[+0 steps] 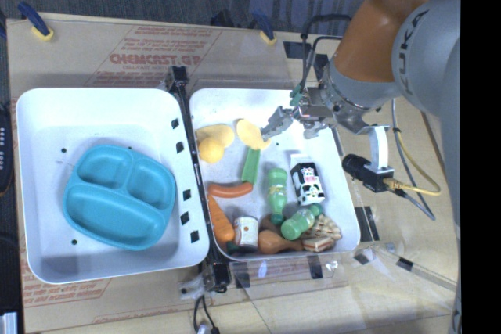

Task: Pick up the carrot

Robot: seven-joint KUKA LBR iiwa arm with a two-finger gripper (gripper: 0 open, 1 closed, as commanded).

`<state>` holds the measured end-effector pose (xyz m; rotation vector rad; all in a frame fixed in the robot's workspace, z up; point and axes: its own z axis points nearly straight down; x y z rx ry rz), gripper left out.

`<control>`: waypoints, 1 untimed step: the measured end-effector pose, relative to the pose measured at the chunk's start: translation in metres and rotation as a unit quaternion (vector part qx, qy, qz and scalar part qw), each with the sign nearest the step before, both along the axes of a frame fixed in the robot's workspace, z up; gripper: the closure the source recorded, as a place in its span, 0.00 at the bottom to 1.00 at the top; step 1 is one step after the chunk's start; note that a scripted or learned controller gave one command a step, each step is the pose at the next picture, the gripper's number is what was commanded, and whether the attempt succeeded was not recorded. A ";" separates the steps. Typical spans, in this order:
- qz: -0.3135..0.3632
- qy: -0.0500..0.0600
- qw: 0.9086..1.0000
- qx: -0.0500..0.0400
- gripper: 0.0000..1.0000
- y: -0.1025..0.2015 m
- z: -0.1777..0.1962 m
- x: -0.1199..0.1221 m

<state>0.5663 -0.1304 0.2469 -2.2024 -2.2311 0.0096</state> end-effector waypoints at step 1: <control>-0.092 0.005 0.996 0.000 0.00 0.041 -0.126 -0.007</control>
